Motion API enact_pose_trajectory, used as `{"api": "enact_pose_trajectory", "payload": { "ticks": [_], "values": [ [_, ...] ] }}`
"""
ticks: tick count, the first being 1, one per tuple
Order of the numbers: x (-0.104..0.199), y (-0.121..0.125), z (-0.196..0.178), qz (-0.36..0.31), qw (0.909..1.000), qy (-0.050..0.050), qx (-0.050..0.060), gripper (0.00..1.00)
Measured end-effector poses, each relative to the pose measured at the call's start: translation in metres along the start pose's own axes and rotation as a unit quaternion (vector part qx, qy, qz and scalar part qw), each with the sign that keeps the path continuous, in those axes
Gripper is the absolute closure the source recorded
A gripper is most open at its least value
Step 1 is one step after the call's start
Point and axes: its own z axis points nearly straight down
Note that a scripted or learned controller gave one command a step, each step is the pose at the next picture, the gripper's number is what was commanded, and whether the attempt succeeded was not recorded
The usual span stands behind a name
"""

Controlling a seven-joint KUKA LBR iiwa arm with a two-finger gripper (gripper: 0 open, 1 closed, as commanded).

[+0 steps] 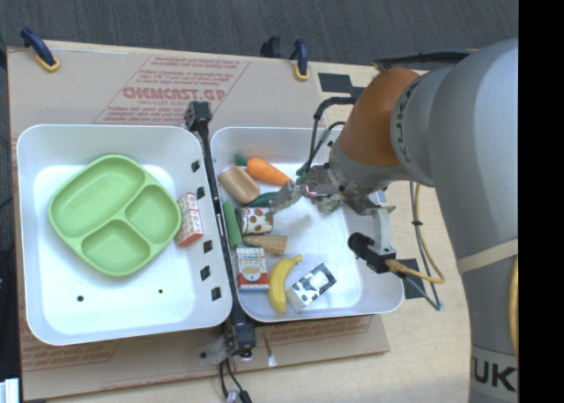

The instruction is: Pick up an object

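My gripper (291,193) hangs low over the right bin (348,242), reaching in from the right. Its tip is just right of a small green and red box (256,220) and just below an orange carrot (266,171). A tan bread roll (238,184) lies left of the carrot. Along the bin's left wall lies a green cucumber (230,219). Lower down are a juice carton (252,268), a yellow banana (281,283) and a black and white object (312,283). I see nothing lifted off the bin floor.
The left bin (53,304) holds a green divided plate (115,214) and a small carton (189,220) against its right side. A black divider rail (210,207) runs between the bins. The arm's grey body and orange band (379,119) overhang the right bin's right edge.
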Motion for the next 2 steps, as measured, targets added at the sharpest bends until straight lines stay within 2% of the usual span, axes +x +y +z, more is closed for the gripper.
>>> {"api": "enact_pose_trajectory", "payload": {
  "ticks": [1,2],
  "values": [
    [0.017,-0.060,0.016,-0.001,1.0000,-0.001,0.003,0.00],
    [0.018,-0.059,0.006,-0.004,1.0000,-0.001,0.002,1.00]
  ]
}}
